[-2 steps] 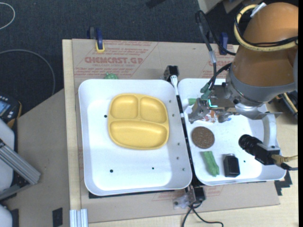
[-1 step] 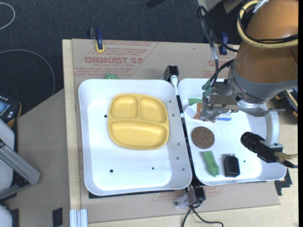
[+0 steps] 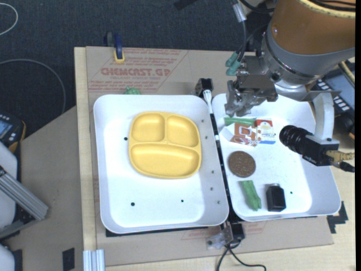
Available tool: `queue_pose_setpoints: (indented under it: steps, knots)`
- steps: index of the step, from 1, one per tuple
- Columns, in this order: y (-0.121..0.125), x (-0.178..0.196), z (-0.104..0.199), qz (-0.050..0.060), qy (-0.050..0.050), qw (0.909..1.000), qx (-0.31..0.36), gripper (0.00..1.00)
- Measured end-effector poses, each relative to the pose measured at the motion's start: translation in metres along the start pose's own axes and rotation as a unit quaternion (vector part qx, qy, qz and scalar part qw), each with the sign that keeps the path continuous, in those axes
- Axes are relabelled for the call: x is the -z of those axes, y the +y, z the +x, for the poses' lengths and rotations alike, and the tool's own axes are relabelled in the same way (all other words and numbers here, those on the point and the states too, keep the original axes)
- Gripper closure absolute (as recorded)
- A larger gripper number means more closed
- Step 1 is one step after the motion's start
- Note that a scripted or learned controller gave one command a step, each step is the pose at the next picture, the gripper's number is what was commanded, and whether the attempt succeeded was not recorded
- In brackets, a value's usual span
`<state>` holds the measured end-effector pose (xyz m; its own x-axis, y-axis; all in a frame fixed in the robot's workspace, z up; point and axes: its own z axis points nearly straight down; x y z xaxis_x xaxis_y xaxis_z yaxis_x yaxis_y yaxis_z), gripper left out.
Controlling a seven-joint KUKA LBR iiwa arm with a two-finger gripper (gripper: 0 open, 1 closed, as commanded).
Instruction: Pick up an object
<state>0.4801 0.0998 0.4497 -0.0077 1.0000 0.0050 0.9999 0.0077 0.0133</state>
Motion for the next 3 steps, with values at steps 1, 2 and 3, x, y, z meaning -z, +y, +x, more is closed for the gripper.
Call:
queue_pose_setpoints:
  steps: [1, 2, 3]
  knots:
    - [-0.004, -0.108, 0.066, 0.013, -0.003, 0.9999, -0.001, 1.00]
    - [0.001, 0.068, -0.034, -0.005, -0.001, 1.0000, -0.009, 1.00]
    - [-0.002, -0.018, -0.033, 0.011, -0.003, 0.9999, -0.005, 1.00]
